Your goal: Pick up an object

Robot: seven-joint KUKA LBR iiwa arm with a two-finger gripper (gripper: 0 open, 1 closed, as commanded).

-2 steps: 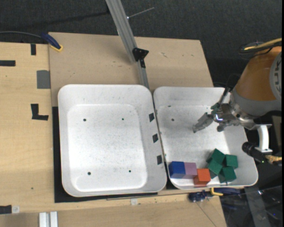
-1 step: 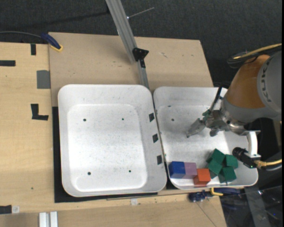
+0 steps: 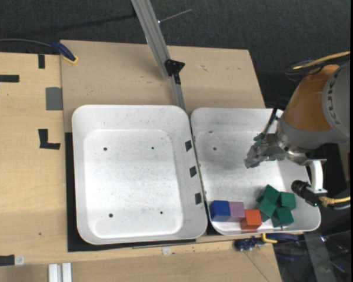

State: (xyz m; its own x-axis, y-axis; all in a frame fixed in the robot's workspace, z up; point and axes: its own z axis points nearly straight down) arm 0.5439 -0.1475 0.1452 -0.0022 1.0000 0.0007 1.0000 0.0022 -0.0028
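Presently gripper (image 3: 257, 156) over right bin (image 3: 223, 122), above bin's open floor; finger state cannot be judged; blocks clustered at bin's near edge, well apart from gripper: blue block (image 3: 220, 209), purple block (image 3: 236, 210), orange block (image 3: 252, 218), green blocks (image 3: 276, 204).

No readable text, label, brand, number or sign stands on the desk (image 3: 135, 81), the two white bins (image 3: 82, 157), the coloured blocks (image 3: 252, 218) or the arm (image 3: 317, 107).
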